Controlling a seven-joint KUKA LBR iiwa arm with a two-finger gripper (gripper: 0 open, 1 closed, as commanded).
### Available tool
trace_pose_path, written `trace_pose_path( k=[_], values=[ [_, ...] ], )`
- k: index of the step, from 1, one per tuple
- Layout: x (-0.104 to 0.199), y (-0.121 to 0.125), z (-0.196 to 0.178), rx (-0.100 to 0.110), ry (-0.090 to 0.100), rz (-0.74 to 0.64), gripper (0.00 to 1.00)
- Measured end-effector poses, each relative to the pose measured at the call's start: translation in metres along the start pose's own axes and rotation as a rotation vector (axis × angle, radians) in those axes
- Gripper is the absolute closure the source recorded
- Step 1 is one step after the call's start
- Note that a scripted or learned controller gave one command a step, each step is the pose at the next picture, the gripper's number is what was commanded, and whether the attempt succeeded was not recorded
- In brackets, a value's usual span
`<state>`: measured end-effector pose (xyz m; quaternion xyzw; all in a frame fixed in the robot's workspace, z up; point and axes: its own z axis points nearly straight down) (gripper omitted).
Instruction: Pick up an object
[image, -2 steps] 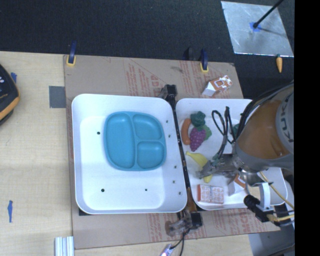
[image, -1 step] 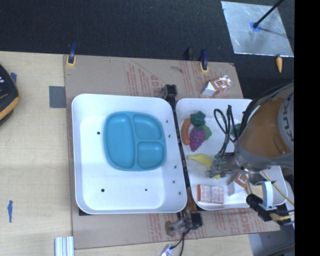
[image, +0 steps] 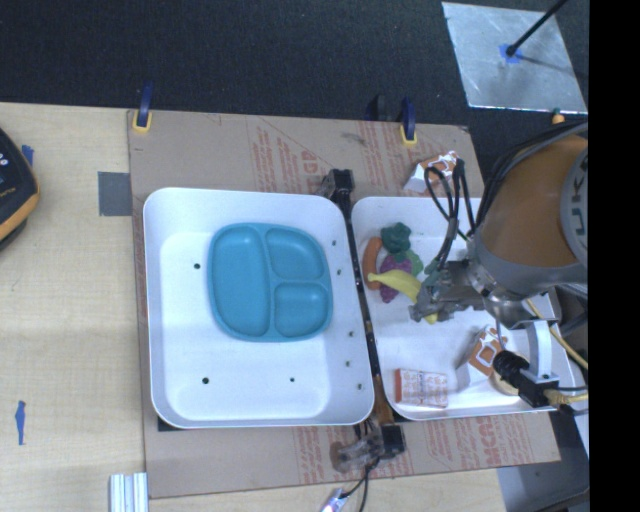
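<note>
Lowering squarely onto a single item is advised, so that neighbours are not dragged along. The pincer (image: 432, 303) is seen low in the right bin (image: 452, 404), beside a yellow banana-like toy (image: 402, 284); whether it is apart or together cannot be told. A green toy (image: 397, 238) lies near that bin's far edge, a small packet (image: 424, 386) near its front edge. The left bin (image: 180, 395) holds a blue divided plate (image: 268, 280).

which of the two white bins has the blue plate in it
The left shallow white bin: it holds the blue three-compartment plastic plate, while the right white bin holds small toys.
</note>
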<state>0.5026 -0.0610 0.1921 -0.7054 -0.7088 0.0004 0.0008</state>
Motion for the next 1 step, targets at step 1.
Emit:
trace_pose_path(
  k=[1],
  values=[
    [0.0247, 0.0502, -0.0486, 0.001, 0.0, 0.001, 1.0]
  ],
)
